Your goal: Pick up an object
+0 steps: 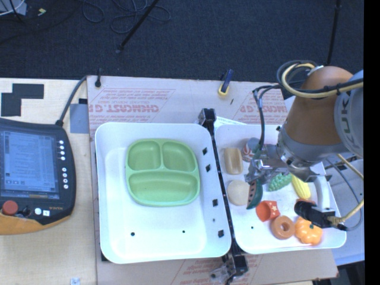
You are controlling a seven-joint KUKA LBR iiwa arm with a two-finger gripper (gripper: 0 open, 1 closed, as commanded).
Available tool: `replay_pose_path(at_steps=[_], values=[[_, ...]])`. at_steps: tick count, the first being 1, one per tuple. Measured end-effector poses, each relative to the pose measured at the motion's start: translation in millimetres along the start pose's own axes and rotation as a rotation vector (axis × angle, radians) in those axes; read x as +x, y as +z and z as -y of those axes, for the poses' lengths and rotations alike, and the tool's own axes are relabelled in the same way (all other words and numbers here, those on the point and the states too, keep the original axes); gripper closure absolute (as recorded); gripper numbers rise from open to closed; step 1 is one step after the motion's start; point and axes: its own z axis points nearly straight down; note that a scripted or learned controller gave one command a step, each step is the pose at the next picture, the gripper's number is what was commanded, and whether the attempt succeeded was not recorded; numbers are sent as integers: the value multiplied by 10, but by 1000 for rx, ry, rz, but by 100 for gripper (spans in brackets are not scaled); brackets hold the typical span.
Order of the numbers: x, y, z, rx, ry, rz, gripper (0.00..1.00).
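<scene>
The end effector [256, 174] hangs low inside the right bin [249, 243], among toy foods; whether it grips anything cannot be told from this angle. Just beside it lie a bread roll [232, 160], a pale egg-like piece [237, 192], a dark slice [255, 193] and a green leafy piece [279, 181]. Nearer the front sit a red cup [267, 210], a doughnut [283, 227], an orange pepper [309, 231] and corn [301, 187]. The left bin [113, 230] holds a green divided plate [161, 173].

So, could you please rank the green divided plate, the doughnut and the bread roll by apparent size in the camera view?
Largest to smallest:
1. green divided plate
2. bread roll
3. doughnut
The roll and doughnut look close; the roll is only slightly larger.
</scene>
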Motion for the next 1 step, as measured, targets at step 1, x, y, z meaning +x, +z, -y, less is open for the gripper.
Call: replay_pose_path(at_steps=[1], values=[[136,-56,105,-1,-4,-1,100]])
